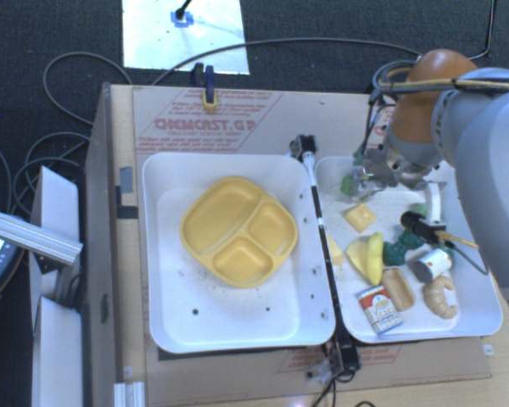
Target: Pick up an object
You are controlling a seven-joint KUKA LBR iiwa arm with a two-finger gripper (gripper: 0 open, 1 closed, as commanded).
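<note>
**Mia:** Where is the robot arm (479,121) right now?

**Ben:** It comes in from the right. The gripper (366,176) is low over the back left corner of the right bin (483,316). I cannot tell if it is open or shut, because the arm hides that part.

**Mia:** Is it holding something?

**Ben:** I see a small green thing (349,184) right by its tip, but I cannot tell if it is held.

**Mia:** What else is in that bin?

**Ben:** Lots of toys! A yellow cheese wedge (360,218) sits just in front of the gripper. Nearer the middle lies a yellow banana (369,257). Beside it is a green toy (400,250) (maybe broccoli). There is a hot dog (399,287), a red and white box (379,309) at the front, and a croissant (440,296) on the right.

**Mia:** And the left bin (165,312)?

**Ben:** It holds a yellow plate (238,230) with three parts. The plate lies flat in the middle.

**Mia:** What are the bins on?

**Ben:** A brown tabletop (246,117) with red letters.
</note>
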